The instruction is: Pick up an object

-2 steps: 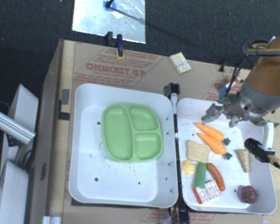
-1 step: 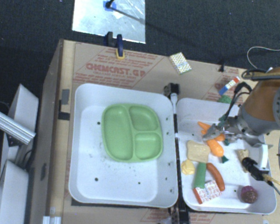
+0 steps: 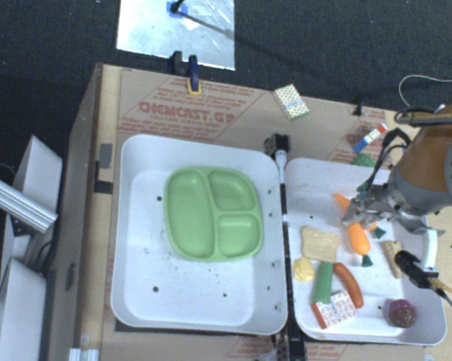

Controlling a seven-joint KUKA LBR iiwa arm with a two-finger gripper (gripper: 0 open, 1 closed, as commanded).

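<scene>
My gripper (image 3: 361, 217) hangs low over the back middle of the right bin (image 3: 428, 333). Right under its tip lies an orange carrot-shaped piece (image 3: 359, 239); whether they touch is unclear. A small orange piece (image 3: 340, 201) lies just to the gripper's left. Toward the front of this bin are a beige bread slice (image 3: 319, 243), a yellow lump (image 3: 303, 268), a green stick (image 3: 324, 282), an orange-red sausage (image 3: 349, 285), a red-and-white packet (image 3: 335, 310) and a purple ball (image 3: 402, 313).
The left bin (image 3: 131, 287) holds a green divided plate (image 3: 212, 214). A beige stick (image 3: 391, 258) lies right of the carrot piece. On the bench behind the bins sit a small patterned box (image 3: 290, 101) and a red, white and blue item (image 3: 370, 138).
</scene>
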